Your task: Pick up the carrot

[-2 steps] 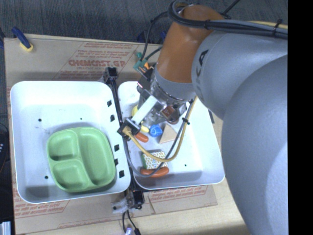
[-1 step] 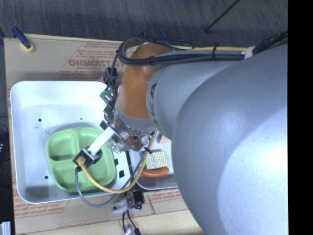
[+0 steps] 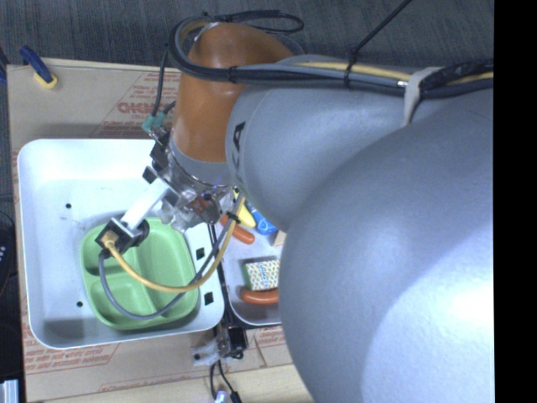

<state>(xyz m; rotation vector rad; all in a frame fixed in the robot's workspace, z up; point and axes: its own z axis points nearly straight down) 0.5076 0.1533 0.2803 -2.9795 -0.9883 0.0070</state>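
Observation:
A small orange tapered piece (image 3: 243, 234), which looks like the carrot, lies at the left edge of the right bin (image 3: 237, 311), mostly hidden by the arm. A second orange-red rounded thing (image 3: 259, 296) lies further forward in the same bin. My gripper (image 3: 174, 203) hangs below the orange wrist band, over the right part of the left bin (image 3: 38, 225), just left of the carrot. A white bar with a black tip (image 3: 126, 227) sticks out from it over a green dish (image 3: 155, 275). I see nothing held.
The green divided dish sits in the left bin's front half, with yellow and grey cables (image 3: 168, 288) draped across it. A patterned small box (image 3: 262, 272) and a blue item (image 3: 262, 223) lie in the right bin. The grey arm covers most of the right side.

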